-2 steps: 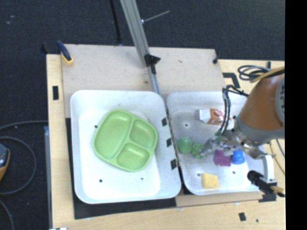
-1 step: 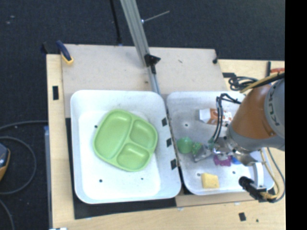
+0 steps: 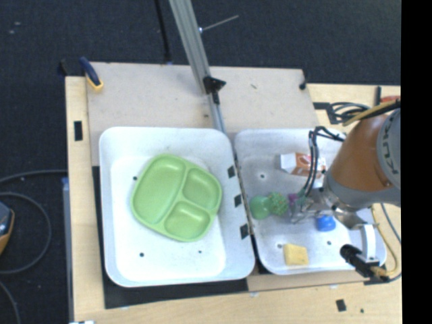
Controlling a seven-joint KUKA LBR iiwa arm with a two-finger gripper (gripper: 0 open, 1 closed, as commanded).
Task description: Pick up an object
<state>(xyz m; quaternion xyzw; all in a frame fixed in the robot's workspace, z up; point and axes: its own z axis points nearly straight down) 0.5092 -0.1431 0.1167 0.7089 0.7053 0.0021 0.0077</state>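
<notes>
A grey arm (image 3: 361,164) with an orange band is seen reaching in from the right over the right-hand white bin (image 3: 270,147), its gripper (image 3: 302,211) lowered among the objects near the bin's middle. Whether the gripper is open or closed cannot be told, as its tip is blurred and partly masked by the wrist and dark cables. A green toy (image 3: 268,205), knobbly and rounded, is seen lying just left of the gripper, close to the bin's left wall, with a small purple piece (image 3: 294,198) between it and the gripper. A blue object (image 3: 325,223) is seen just right of the gripper, partly under the wrist. A yellow block (image 3: 295,254) is seen lying apart from the others, near the bin's front edge. Towards the back of the bin, a white and orange packet (image 3: 294,162) is seen lying flat; its printing is too small to be read.

The left-hand white bin (image 3: 121,262) is occupied by a light green divided plate (image 3: 176,196) with three compartments, set at a slight angle near the bin's centre. Both bins are borne side by side on a pale wooden bench (image 3: 256,93). A metal pole (image 3: 189,36) is seen slanting from the top of the view down to the gap between the bins. A blue and yellow clamp (image 3: 91,74) is fixed at the bench's back left corner. No brand or label can be read anywhere in the view.
</notes>
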